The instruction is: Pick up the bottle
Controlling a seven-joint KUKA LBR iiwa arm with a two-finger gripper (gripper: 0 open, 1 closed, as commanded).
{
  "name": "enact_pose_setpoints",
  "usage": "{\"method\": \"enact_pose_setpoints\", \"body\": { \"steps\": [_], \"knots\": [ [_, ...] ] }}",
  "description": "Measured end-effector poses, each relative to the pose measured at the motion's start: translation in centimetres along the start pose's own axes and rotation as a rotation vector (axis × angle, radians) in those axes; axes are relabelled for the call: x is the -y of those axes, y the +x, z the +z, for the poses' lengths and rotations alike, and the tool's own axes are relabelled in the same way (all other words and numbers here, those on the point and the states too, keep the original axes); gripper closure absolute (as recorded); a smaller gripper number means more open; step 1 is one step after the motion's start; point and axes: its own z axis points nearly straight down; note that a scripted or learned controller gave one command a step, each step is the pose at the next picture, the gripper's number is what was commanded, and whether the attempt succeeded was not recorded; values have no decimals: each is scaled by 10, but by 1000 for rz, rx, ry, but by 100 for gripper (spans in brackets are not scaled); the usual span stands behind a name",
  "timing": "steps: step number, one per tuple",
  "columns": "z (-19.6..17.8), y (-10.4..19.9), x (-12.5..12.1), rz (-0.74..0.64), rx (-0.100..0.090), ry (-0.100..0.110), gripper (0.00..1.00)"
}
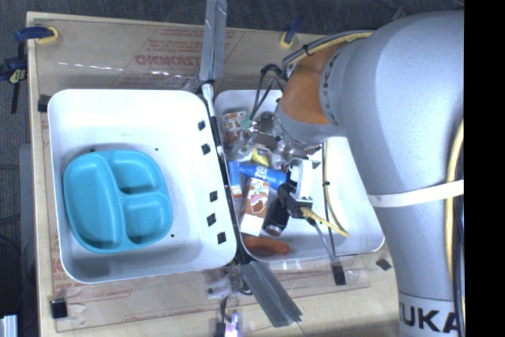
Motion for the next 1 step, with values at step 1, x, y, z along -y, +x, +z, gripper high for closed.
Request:
{"method": "enact_pose_setpoints", "body": {
  "steps": [1],
  "knots": [
    [-6,2,1,-6,-3,11,100]
  ]
}}
